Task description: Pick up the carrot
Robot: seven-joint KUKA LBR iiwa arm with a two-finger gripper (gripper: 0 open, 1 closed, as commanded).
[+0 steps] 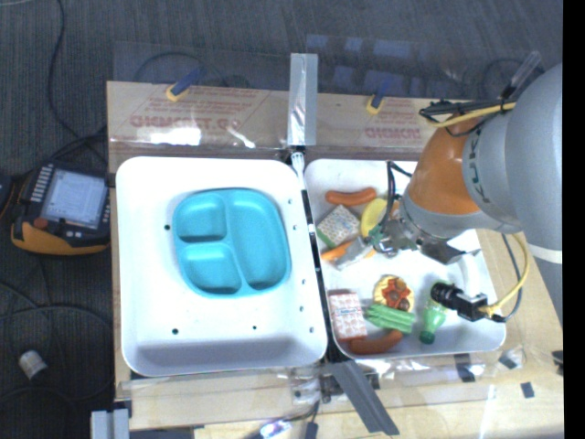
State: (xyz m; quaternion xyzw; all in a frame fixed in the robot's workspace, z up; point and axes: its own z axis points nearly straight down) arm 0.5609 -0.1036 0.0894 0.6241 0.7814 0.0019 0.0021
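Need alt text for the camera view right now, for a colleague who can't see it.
The gripper hangs low over the right bin beside the carrot among toy foods. The left bin holds a blue divided plate.

Grey arm [526, 154], orange wrist band [439, 176], yellow cable [519, 277]

Floor: dark grey carpet [183, 12] with a fine ribbed weave, crossed by thin black cables [57, 26] at the upper left and at the left edge, evenly lit with no strong shadow. Bench: pale wood-toned top [539, 337], a clear plastic sheet [210, 108] with reversed red lettering lay along its far side, held by 2 yellow-and-blue clips [183, 85], with a metal upright [303, 99] standing between the 2 halves. Left of the bench, on the carpet: 1 handheld pendant [64, 208] with a lit screen and orange casing, and 1 small grey round object [32, 364] nearer the lower corner.
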